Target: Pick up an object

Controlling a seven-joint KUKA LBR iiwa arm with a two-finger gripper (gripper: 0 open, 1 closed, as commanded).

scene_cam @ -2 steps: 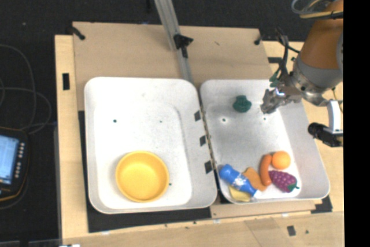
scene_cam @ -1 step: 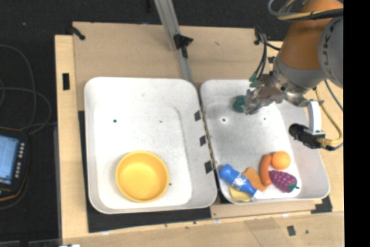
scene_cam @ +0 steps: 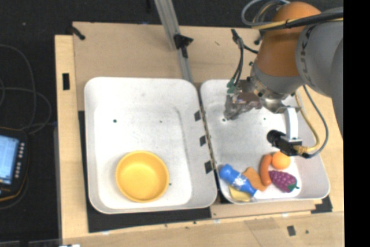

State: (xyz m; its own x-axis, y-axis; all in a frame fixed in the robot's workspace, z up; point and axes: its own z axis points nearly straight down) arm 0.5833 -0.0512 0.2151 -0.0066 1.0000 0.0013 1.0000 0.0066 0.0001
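Your arm (scene_cam: 289, 49) reaches in from the right, its orange band above the wrist, and bends down over the far part of the right bin (scene_cam: 243, 136). The gripper (scene_cam: 233, 108) hangs near that bin's far-left corner, close to the wall shared with the left bin (scene_cam: 139, 107), above bare white floor.

You have open floor through the middle of the right bin, between the gripper and the toys. The toys crowd the near edge: a blue bottle (scene_cam: 236, 177) by the near-left corner, a yellow piece (scene_cam: 241, 195) just in front of it, 2 carrots (scene_cam: 259, 172) leaning together, an orange (scene_cam: 281, 160) and purple grapes (scene_cam: 283, 180) toward the right. A black fitting (scene_cam: 279, 139) on the arm's cable sits just beyond the orange.

The left bin holds 1 yellow bowl (scene_cam: 142, 176) near its front-left, with wide room around it.

Whether the jaws are apart or together you cannot tell from here, and nothing shows between them.
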